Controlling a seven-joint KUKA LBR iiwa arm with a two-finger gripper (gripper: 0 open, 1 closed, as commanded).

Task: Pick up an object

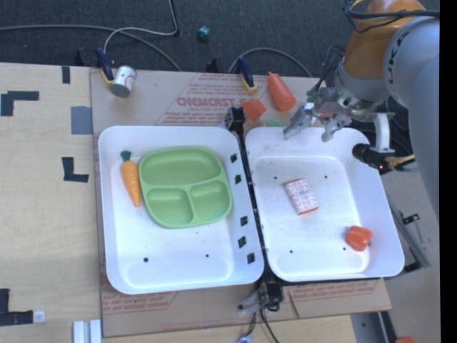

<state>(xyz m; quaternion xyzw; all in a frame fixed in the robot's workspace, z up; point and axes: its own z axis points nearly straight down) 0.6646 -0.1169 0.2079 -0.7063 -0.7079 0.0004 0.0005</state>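
Observation:
In the right bin point(325, 263) lie a small pink-and-white box point(301, 196) near the middle and an orange-red pepper-like toy point(358, 238) toward the front right corner. In the left bin point(171, 274) a toy carrot point(131, 180) lies beside a green divided plate point(187, 186). My gripper point(314, 127) hangs over the back edge of the right bin, well behind the box, its two fingers spread apart with nothing between them.
Behind the bins, on the cardboard, lie an orange-red carrot-shaped toy point(280, 92), a small orange piece point(253, 110) and a metal can point(123, 80). Blue clamps and cables run along the back. A black part of the arm point(371, 156) sits over the right bin's back right corner.

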